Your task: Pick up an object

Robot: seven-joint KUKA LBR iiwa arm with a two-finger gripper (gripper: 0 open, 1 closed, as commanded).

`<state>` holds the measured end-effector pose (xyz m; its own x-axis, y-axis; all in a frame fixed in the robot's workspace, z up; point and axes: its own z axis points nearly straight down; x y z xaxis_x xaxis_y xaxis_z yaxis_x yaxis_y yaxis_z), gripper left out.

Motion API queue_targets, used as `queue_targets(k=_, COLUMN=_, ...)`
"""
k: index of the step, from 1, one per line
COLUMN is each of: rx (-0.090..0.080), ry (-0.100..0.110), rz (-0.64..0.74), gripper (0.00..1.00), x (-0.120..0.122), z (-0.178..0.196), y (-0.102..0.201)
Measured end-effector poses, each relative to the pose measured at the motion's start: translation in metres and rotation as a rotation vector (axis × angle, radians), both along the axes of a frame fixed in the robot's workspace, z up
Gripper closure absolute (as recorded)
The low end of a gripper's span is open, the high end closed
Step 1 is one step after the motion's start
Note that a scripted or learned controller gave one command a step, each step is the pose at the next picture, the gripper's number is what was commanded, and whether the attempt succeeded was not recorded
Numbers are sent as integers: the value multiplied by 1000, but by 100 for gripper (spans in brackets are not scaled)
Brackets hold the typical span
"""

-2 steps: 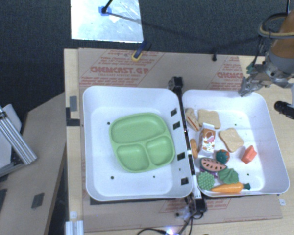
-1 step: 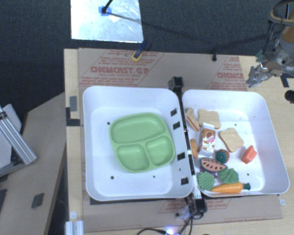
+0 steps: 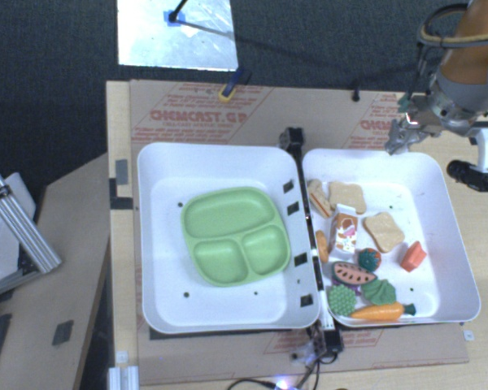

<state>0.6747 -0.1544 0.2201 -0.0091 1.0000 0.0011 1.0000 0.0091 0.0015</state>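
Hanging over the far right corner of the right bin (image 3: 454,242), the gripper (image 3: 398,143) carries nothing, and whether it is released or clenched cannot be told from this angle. Below and left of it, inside that bin, lie toy foods: bread slices (image 3: 347,195), a small carton (image 3: 345,232), a watermelon wedge (image 3: 352,274), a carrot (image 3: 377,312) and a red block (image 3: 413,255). Farther left, the left bin (image 3: 159,177) holds a green divided plate (image 3: 234,236).

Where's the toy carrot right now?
The toy carrot lies along the front edge of the right bin, in its near-left corner, just below the green leafy piece and right of the round green piece.
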Motion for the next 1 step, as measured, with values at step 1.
queue_targets(k=1, rx=1, ry=0, rz=1, gripper=100, x=-14, z=-6, y=55)
